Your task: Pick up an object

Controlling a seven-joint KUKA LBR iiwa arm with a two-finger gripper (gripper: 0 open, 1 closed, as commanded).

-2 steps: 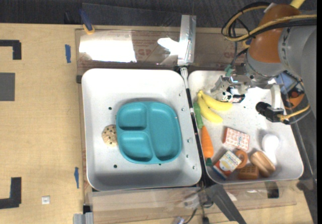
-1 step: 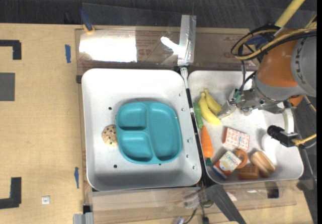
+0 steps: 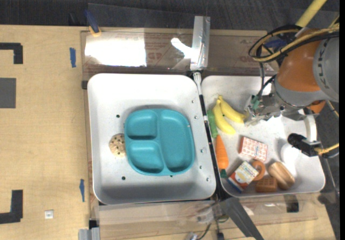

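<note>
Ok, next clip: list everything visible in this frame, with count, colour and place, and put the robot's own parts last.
bins: two, white, side by side on the bench
divided plate: one, teal, middle of the left bin
cookie: one, tan and speckled, left bin, at the plate's left edge
bananas: a small yellow bunch, upper left of the right bin
carrot: one, orange, along the right bin's left wall
red-patterned box: one, centre of the right bin
small carton: one, red and white, lower right bin
bread roll: one, brown, lower right of the right bin
arm: one, grey with orange band, over the right bin
pincer: one, beside the bananas
</note>
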